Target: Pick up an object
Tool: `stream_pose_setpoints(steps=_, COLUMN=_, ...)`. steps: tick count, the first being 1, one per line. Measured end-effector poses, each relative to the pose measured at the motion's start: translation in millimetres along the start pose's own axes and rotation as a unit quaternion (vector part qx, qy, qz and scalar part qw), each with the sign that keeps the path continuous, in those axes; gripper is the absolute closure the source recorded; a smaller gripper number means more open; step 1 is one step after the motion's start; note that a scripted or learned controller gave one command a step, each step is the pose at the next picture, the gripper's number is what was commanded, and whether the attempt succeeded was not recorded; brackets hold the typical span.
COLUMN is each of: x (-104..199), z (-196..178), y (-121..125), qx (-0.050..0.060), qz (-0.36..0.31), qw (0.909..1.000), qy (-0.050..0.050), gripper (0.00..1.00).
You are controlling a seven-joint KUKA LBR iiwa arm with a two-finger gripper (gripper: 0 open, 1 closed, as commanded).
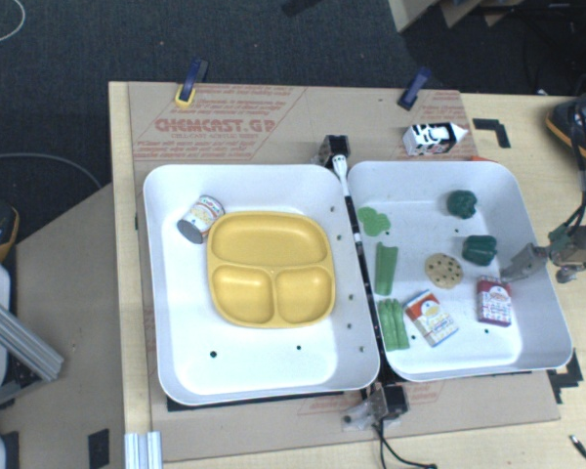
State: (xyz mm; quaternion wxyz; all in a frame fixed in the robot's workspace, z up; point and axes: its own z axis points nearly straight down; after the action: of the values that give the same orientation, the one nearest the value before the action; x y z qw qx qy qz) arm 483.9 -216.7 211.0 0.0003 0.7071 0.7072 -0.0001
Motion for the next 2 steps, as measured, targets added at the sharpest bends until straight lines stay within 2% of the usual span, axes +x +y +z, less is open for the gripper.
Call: stream_pose_setpoints(steps=2, x=1, z=84, y=-1, qx=0.003, qz=0.000, qw=1.0000, qy=0.002, gripper=0.00)
